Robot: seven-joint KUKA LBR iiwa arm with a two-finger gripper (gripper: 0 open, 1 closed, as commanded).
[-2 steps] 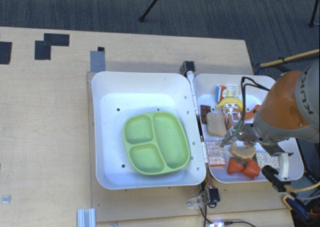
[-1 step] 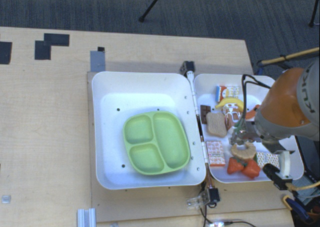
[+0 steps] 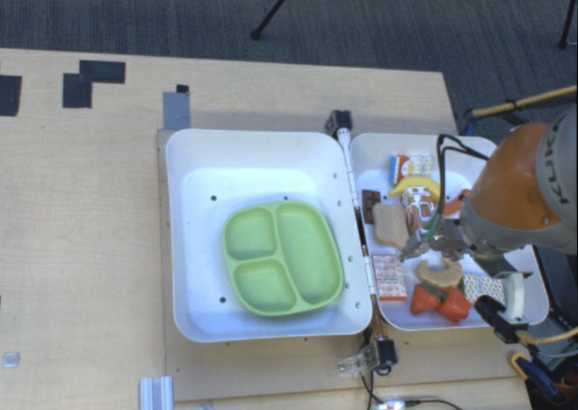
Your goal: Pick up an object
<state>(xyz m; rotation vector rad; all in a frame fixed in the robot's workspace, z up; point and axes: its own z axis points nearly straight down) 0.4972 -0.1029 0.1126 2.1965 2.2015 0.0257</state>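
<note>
The gripper is seen low over the right bin, its fingers spread open around nothing, just above a tan round piece. A banana and red items lie nearby. A green tray is held in the left bin.

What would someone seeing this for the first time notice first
The green tray with three compartments stands out, lying in the left bin. Next comes the arm's orange band at the right, above the right bin, which is crowded with toy food: a banana, a brown slice and red pieces near the front. The gripper hangs over that pile.
</note>
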